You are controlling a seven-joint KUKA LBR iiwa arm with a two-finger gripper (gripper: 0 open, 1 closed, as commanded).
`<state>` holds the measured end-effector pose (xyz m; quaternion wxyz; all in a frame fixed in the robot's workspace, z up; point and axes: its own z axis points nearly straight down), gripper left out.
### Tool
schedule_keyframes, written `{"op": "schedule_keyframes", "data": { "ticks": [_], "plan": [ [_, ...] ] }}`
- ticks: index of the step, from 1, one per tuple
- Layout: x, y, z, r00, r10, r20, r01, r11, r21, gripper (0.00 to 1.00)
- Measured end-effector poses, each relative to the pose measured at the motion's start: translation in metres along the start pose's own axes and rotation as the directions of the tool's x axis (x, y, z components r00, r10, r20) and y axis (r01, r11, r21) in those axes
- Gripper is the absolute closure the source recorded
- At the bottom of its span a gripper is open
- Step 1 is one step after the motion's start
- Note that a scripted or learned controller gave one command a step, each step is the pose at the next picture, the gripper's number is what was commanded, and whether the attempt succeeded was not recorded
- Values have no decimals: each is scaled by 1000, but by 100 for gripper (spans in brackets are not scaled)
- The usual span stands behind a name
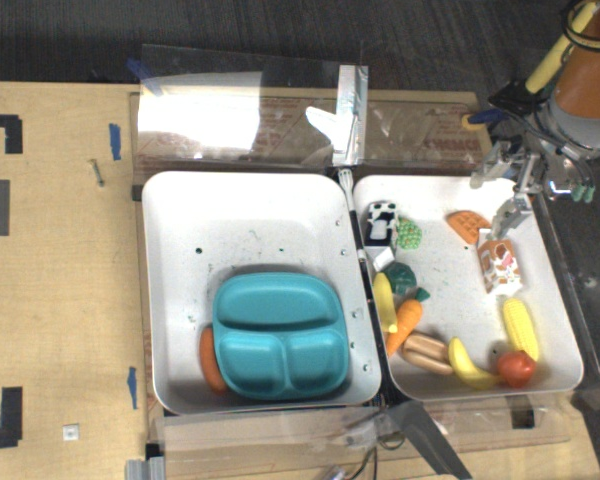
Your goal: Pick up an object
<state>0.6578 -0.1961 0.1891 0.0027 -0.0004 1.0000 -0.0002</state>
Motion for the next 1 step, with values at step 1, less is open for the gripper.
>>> {"op": "schedule_keyframes", "data": {
  "ticks": [1],
  "plan": [
    [5,-24,87,996,-89,13,89,996,3,0]
  ]
}}
